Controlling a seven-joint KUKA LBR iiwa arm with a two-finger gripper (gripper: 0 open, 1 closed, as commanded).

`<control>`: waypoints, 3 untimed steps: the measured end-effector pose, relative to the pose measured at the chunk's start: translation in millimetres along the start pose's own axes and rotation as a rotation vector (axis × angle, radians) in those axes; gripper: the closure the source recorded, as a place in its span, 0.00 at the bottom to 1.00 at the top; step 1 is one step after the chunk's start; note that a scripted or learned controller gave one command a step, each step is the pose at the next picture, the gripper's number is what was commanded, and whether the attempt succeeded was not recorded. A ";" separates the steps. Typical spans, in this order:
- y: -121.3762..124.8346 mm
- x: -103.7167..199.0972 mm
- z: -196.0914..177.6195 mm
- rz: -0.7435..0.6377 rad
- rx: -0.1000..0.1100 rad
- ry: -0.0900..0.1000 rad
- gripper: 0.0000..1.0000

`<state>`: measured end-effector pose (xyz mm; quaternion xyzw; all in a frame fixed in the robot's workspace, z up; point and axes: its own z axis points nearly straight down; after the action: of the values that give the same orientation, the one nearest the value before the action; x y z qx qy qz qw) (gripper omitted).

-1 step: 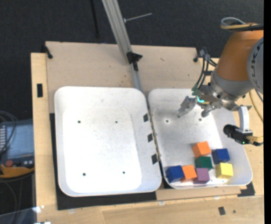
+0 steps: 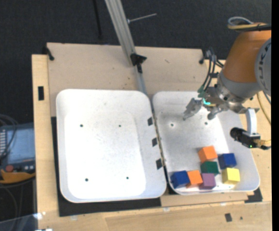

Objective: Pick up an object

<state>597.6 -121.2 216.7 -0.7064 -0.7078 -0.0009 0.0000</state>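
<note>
My gripper (image 2: pixel 200 111) hangs over the far part of the right bin (image 2: pixel 178 105), its two fingers spread with nothing between them, ready, I judge, to close on something. The blocks I could take are clustered at the bin's near end: an orange cube (image 2: pixel 207 153), a green one (image 2: pixel 209 167), two blue (image 2: pixel 227 159) (image 2: pixel 180 178), a yellow (image 2: pixel 232 175), a purple (image 2: pixel 208 180) and a second orange (image 2: pixel 195 177). The left bin (image 2: pixel 106 143) sits alongside, touching.
</note>
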 end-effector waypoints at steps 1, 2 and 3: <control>-0.9 1.2 62.8 0.004 0.006 -0.004 0.00; -2.0 -0.6 115.3 0.005 0.006 -0.004 0.00; 0.4 0.0 101.0 0.011 -0.003 -0.001 1.00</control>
<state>598.1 -121.0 115.7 -0.7102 -0.7040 -0.0018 -0.0012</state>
